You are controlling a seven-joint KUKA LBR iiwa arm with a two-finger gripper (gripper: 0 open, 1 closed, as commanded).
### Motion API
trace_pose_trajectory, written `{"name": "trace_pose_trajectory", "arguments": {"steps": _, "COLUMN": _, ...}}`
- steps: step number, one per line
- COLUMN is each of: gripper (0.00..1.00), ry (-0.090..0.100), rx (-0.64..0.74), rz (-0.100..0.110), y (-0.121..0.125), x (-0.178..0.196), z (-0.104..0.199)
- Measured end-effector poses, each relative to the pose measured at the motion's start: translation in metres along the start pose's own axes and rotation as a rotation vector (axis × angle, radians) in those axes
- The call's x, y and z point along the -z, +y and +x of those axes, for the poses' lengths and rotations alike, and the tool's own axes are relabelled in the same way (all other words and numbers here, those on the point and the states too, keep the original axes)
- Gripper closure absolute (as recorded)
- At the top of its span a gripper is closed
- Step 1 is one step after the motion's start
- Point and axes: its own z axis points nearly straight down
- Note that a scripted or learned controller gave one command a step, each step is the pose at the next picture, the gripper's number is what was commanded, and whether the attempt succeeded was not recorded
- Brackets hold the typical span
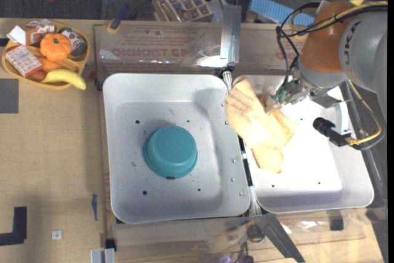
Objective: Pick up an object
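A pale yellow cloth (261,126) lies crumpled at the left side of the right bin (320,185), and its upper left corner drapes over the divider toward the left bin (123,194). A teal bowl (171,151) sits upside down in the middle of the left bin. My gripper (279,99) is down at the cloth's upper right edge, reaching in from the grey arm with the orange band (326,40). The gripper's tip is small and dark against the cloth.
A black cable end (326,127) hangs over the right bin beside the arm. A basket of toy fruit (46,57) stands on the bench at the far left. Boxes and clutter (184,0) lie behind a clear panel at the back.
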Motion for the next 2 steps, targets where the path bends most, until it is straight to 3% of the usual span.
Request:
{"name": "trace_pose_trajectory", "arguments": {"steps": 1, "gripper": 0.0, "ry": 0.0, "rx": 0.0, "rz": 0.0, "y": 0.0, "x": 0.0, "z": 0.0}}
{"name": "trace_pose_trajectory", "arguments": {"steps": 2, "gripper": 0.0, "ry": 0.01, "rx": 0.114, "rz": 0.023, "y": 0.021, "x": -0.014, "z": -0.006}}
